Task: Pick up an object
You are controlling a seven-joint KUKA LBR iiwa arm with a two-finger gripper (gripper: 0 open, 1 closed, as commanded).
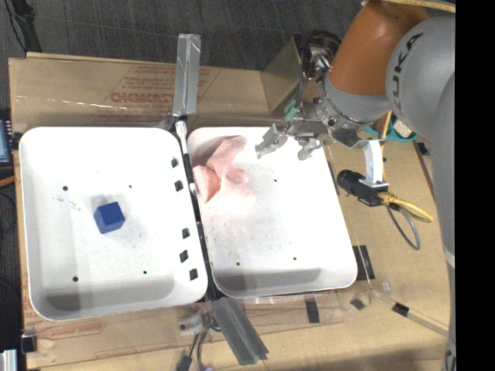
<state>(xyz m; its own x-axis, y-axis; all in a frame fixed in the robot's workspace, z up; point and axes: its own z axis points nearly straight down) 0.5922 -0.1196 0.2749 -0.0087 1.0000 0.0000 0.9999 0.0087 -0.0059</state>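
One pink object (221, 168) (shape unclear).

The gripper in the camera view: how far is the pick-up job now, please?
Done: the arm has reached over the right bin. In hand: nothing; the gripper hangs with open fingers above the bin's far edge, with a gap between them and the pink cloth. Left: to come down on an object, close and lift. The blue cube lies untouched in the left bin.
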